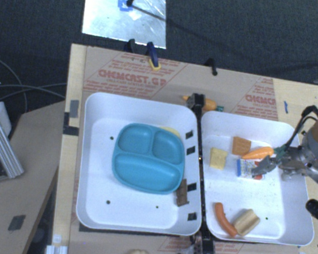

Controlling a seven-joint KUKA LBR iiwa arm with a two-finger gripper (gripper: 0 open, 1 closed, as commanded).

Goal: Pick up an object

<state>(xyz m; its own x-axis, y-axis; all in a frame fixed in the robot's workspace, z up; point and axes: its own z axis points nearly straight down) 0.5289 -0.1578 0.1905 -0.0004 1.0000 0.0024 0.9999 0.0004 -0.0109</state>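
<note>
The right bin (291,222) holds several small items. A yellow block (217,158) and a brown square cracker (241,146) lie toward its back left. An orange carrot (258,153) rests beside a white and blue packet (248,168). At the front lie a red sausage (225,218) and a tan bread piece (246,221). My gripper (269,163) reaches in from the right and sits low over the right end of the packet, just below the carrot. It hides part of the packet.
The left bin (94,202) bears a blue divided plate (148,157), with a yellow piece (173,132) peeking out behind it and a brown lump (182,194) at its right wall. A black divider (198,163) with clips runs between the bins.
</note>
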